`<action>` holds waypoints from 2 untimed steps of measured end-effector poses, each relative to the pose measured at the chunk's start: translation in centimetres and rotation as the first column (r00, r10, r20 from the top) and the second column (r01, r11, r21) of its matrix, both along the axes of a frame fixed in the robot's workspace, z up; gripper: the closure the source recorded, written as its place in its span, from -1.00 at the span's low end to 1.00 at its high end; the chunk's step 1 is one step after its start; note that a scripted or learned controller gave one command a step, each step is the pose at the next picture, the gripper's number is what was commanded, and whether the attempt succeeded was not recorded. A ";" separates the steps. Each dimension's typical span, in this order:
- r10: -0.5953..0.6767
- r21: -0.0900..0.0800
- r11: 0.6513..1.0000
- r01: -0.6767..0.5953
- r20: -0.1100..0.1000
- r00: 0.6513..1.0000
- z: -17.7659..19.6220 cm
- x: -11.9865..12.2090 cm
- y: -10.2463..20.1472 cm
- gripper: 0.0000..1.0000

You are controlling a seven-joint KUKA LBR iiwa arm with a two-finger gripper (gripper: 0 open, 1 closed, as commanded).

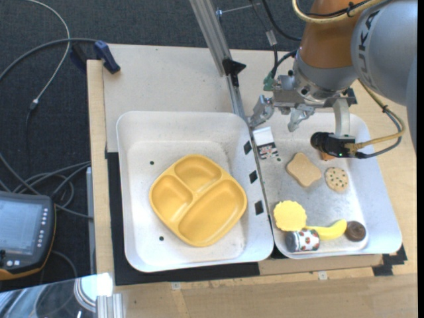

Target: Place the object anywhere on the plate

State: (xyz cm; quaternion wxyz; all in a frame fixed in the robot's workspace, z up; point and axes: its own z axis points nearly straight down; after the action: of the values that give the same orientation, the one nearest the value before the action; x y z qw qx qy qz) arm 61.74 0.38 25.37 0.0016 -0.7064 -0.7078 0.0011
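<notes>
A yellow plate [198, 200] with three compartments lies in the left bin [132, 138]. The right bin [381, 197] holds a toast slice [303, 169], a cookie [336, 179], a yellow round piece [289, 215], a small can [305, 240], a banana [331, 230] and a brown doughnut [356, 231]. My gripper [279, 114] hangs over the far left corner of the right bin, above and left of the toast. Its fingers are spread, with nothing between them.
A white tag [264, 138] sits on the wall between the bins. A metal pole [212, 32] slants up from the far side of the bins. A black unit [329, 144] with a cable hangs beside the wrist, over the right bin's far side.
</notes>
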 end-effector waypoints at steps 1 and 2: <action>0.000 0.001 1.000 0.000 0.004 1.000 1.1 0.1 0.0 1.00; -0.005 0.000 1.000 0.005 -0.009 1.000 -6.6 -4.4 -0.8 1.00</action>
State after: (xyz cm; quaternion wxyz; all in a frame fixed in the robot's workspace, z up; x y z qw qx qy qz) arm 57.30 -0.41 18.82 0.0047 -0.7080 -0.7062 0.0042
